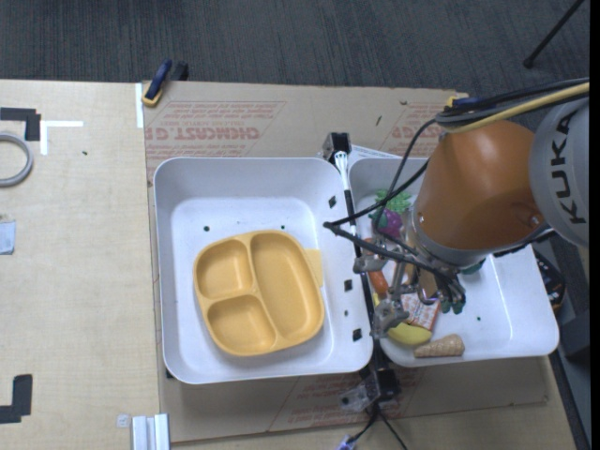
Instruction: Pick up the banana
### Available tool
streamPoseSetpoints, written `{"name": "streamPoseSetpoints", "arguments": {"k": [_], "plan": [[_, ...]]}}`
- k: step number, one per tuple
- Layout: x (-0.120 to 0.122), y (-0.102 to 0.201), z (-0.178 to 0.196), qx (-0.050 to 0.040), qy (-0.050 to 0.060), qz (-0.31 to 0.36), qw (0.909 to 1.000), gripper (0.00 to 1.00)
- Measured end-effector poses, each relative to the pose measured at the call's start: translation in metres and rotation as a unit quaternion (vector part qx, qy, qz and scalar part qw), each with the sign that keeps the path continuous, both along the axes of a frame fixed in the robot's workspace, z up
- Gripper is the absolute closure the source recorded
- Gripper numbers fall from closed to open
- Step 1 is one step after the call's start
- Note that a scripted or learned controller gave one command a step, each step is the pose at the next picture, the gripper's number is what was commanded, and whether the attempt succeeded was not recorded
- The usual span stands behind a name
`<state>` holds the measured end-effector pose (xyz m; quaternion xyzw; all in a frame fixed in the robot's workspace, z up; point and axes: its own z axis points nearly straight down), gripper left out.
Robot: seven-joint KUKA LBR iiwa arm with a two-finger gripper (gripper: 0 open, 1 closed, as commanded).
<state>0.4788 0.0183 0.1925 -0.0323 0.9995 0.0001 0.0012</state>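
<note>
In the right bin point(525, 331), the claw point(394, 315) hangs just above the banana point(409, 335), grip state unclear

Dark grey carpeted floor point(309, 22) lies beyond a pale wooden tabletop point(75, 279), partly covered by a brown sheet, probably cardboard point(244, 125).

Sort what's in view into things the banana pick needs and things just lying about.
For the job: banana; gripper over it; right bin.

Lying about: yellow divided plate in left bin; grapes; carrot; tan cone-shaped piece.
</note>
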Motion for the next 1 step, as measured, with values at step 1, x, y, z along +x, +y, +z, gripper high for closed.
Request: {"name": "streamPoseSetpoints", "arguments": {"k": [1], "plan": [[0.0069, -0.0690, 0.1862, -0.0005, -0.002, 0.083, 0.9966, 0.00]]}}
